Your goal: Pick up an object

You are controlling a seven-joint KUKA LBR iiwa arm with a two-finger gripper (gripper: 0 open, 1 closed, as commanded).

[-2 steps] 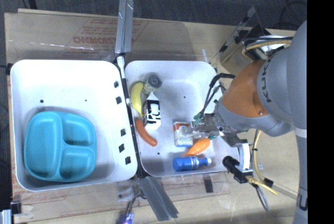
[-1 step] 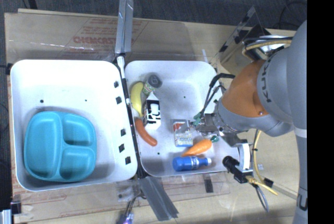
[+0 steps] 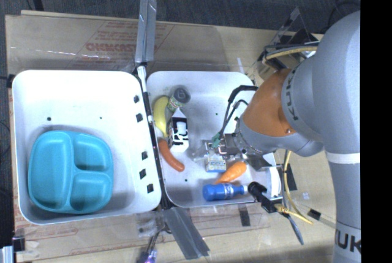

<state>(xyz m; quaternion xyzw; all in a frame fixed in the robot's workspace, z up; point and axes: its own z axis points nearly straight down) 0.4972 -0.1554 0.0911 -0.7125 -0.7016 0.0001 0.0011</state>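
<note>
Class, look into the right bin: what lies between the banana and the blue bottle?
In the camera view, a red-orange sausage-like piece lies between the banana and the blue bottle, then bare white bin floor.

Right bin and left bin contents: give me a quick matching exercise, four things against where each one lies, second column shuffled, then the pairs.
Things:
1. tray
2. banana
3. carrot
4. bottle

Places:
A. along the near wall of the right bin, lying on its side
B. in the left bin
C. by the left wall of the right bin, just above the red sausage
D. in the right bin, just above the blue thing, close under the gripper

Pairs: 1-B, 2-C, 3-D, 4-A
</note>
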